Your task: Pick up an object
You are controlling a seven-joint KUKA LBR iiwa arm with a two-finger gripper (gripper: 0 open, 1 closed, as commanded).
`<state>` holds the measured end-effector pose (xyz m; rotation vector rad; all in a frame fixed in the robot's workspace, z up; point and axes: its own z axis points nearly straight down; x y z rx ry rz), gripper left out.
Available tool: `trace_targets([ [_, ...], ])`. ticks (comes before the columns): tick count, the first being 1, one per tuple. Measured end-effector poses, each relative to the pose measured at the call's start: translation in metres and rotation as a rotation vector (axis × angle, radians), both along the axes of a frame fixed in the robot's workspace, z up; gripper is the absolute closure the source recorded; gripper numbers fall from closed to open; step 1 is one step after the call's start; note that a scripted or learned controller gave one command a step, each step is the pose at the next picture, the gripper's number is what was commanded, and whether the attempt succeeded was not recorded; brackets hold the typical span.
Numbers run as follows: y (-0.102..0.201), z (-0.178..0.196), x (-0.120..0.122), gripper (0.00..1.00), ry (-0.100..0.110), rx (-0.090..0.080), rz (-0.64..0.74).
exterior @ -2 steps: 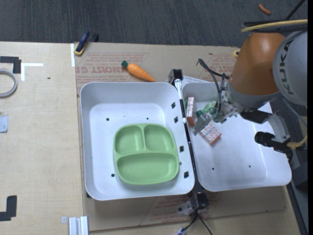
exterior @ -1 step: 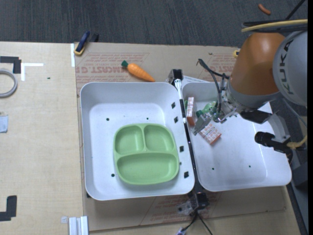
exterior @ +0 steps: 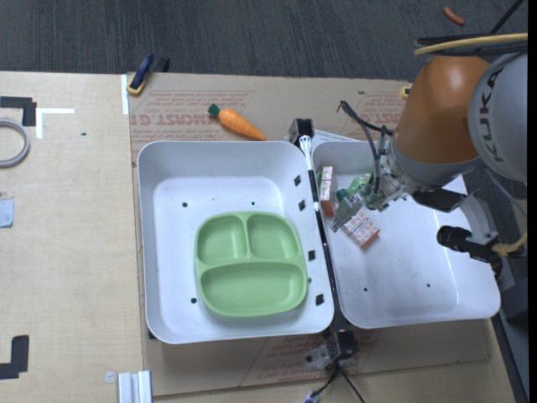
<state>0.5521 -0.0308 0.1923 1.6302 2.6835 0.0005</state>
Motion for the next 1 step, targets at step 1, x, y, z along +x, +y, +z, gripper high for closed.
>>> trace_targets([
  [1,-0.0741,-0.0756,-0.0054,0.0,0.001,0.0,0.087],
])
